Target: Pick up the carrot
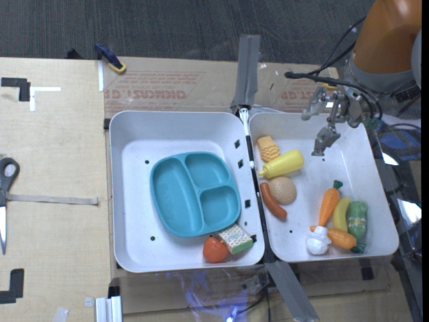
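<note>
Right now I see my gripper hanging over the upper part of the right bin, near its back wall, with the grey arm and its orange band reaching in from the upper right. Whether it is open or closed I cannot tell from this slant, and nothing shows in its grasp. The carrot I am after lies lower in the same bin, orange with a green top, tilted with the green end pointing up toward the gripper; it is well apart from the gripper. Just beside it on the right lies a yellow piece and a green vegetable, and below it a second orange piece rests against a small white item. Toward the divider I see a yellow bottle, a waffle-like cracker above it, a tan round item and a red sausage. In the left bin a blue divided plate sits tilted, with a tomato and a small sandwich block at its lower edge.
</note>
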### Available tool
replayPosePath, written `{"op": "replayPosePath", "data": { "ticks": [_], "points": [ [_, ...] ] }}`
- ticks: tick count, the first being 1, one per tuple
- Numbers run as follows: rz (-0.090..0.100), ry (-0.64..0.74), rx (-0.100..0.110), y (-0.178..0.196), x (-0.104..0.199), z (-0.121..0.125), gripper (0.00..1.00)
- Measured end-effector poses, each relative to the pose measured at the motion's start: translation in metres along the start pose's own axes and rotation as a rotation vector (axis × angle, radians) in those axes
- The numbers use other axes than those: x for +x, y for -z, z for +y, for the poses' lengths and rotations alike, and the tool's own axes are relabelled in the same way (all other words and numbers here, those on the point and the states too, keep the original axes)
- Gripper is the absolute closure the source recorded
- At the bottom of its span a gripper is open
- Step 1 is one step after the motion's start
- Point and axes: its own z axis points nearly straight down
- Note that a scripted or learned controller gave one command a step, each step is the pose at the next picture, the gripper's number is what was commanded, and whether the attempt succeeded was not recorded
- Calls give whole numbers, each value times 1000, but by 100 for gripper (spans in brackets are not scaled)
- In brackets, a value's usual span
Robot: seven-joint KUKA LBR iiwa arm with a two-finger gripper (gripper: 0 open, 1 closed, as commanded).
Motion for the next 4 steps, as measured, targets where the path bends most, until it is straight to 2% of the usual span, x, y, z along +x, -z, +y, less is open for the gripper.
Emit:
{"op": "replayPosePath", "data": {
  "ticks": [1,2,3,4],
  "points": [
    [1,-21,0,-93,65,-39,0],
    [0,-95,0,-123,106,-45,0],
    [-7,-91,2,-112,103,-45,100],
    [-1,139,0,-122,168,-37,100]
  ]
}}
